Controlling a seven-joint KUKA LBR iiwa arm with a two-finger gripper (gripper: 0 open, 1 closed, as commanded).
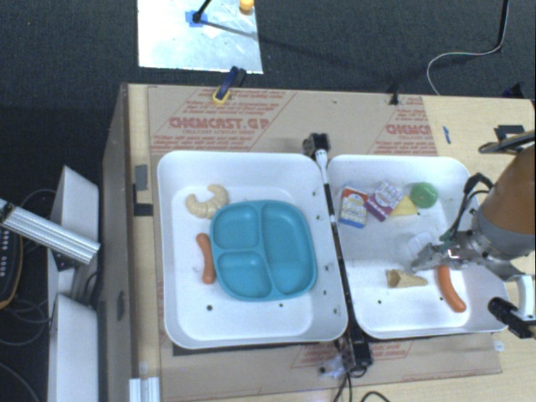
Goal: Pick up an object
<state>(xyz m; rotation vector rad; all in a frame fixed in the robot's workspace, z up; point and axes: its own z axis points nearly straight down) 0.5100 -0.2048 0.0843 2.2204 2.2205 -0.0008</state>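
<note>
An object to pick could be any of several scattered across the two bins, so here they are from the far side over toward the gripper. Well away from the gripper, in the left bin [180, 224], a pale croissant [207, 200] lies just above a blue divided plate [261, 248], with an orange sausage [205, 258] lying beside the plate's left edge. Crossing the divider into the right bin [368, 308], nearer the gripper, a small red and white carton [353, 208] sits touching a crinkled clear wrapper [386, 196], and beyond them a yellow wedge [405, 208] sits against a green ball [424, 194]. Just left of the gripper lies a tan wedge-shaped piece [405, 278], and just below the gripper a second orange sausage [451, 291] lies at a slant. The gripper [437, 256] itself is low in the right bin, on the grey arm [502, 224] reaching in from the right; its metal tips are blurred and I think nothing sits between them, but whether they are parted or closed I cannot tell.
</note>
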